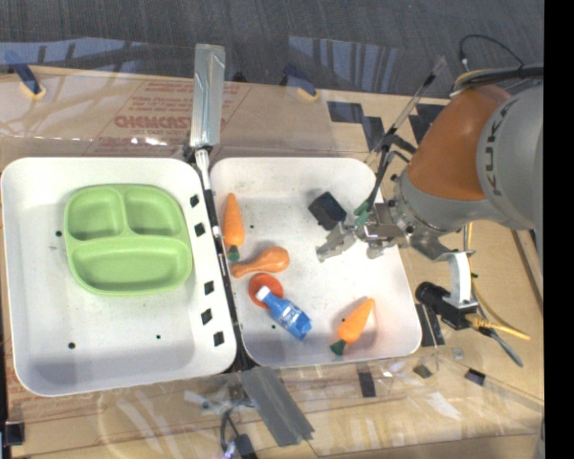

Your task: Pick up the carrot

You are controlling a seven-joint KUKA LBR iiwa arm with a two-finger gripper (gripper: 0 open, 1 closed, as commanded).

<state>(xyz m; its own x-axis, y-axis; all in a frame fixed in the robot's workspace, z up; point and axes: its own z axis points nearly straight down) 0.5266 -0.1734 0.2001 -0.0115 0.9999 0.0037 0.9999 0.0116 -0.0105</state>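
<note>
Two orange carrots lie in the right bin (pixel 387 175). One carrot (pixel 232 221) lies along the bin's left wall, green stem toward the front. The other carrot (pixel 356 319) rests near the front right corner, its stem pointing to the front left. My gripper (pixel 352 247) hovers over the right part of this bin, above and behind the second carrot and apart from it. It is open, with bare bin floor showing between the two fingers. The grey arm with its orange band (pixel 454 156) reaches in from the right.
In the right bin there are also a black block (pixel 325 207) just behind the gripper, a tan drumstick-shaped toy (pixel 263 258) and a blue bottle with a red cap (pixel 281 310). The left bin (pixel 38 352) holds a green divided plate (pixel 126 237).
</note>
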